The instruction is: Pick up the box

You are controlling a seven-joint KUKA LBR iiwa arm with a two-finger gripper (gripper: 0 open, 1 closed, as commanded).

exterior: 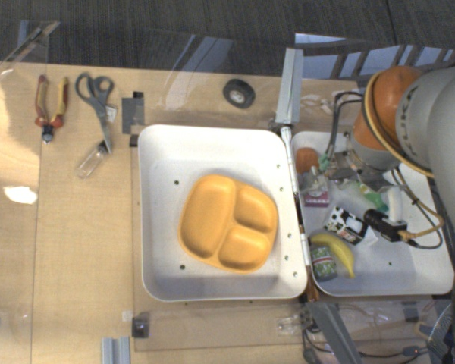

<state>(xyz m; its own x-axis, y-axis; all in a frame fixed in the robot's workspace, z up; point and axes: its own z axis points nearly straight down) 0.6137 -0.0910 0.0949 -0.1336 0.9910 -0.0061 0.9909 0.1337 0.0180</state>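
We saw the arm [421,120] over the right bin [428,275].
A small box [316,197] lay there; finger state, we could not tell.

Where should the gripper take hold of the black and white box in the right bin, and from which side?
Probably across the box's short sides, from straight above. It lies flat and tilted in the right bin; a banana crowds its lower left edge.

We look down on a pale wooden bench [61,241], dark grey carpet floor [174,10] beyond its far edge, bright glare pooling on the wood at left, a metal upright bracket [290,86] near the back edge.
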